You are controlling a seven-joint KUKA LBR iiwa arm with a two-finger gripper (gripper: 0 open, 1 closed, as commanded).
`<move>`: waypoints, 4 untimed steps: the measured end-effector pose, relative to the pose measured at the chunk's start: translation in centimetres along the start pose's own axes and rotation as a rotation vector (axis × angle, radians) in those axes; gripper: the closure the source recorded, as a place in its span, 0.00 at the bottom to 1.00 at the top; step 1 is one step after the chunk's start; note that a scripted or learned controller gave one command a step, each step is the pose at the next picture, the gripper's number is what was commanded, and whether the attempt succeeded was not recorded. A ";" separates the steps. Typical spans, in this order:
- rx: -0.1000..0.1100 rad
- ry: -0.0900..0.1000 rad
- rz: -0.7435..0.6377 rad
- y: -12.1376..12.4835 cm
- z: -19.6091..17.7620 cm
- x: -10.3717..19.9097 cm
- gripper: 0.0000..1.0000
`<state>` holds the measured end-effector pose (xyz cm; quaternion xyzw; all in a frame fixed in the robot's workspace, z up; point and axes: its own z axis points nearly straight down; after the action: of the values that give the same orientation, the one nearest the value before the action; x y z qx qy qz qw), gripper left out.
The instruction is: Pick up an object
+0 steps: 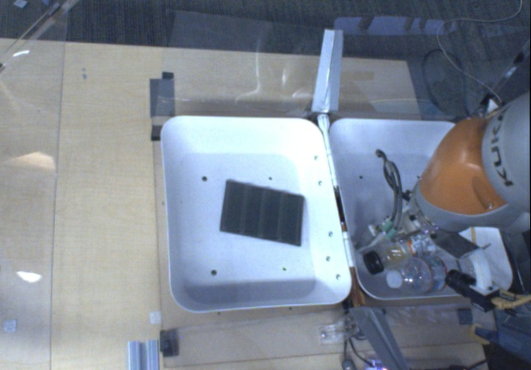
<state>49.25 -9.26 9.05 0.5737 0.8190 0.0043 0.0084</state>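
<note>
A flat dark ribbed rectangle (262,211) lies in the middle of the left bin (187,153). In the right bin (365,153) my gripper (397,237) hangs low over the near end, under the orange band of the arm. Right below it lies a clear plastic bottle (415,274) on its side, with a small black cap-like piece (371,261) at its left end. The wrist and cables hide where the gripper meets the bottle, so contact cannot be judged.
The raised divider (332,194) between the two bins runs just left of the gripper. The right bin's near rim (398,297) sits close under the bottle. A wooden bench top (83,194) surrounds the bins.
</note>
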 end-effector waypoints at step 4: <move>-0.012 -0.002 0.179 0.5 -1.3 -0.1 1.00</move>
<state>49.75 -9.21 10.31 0.6445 0.7645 0.0092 0.0123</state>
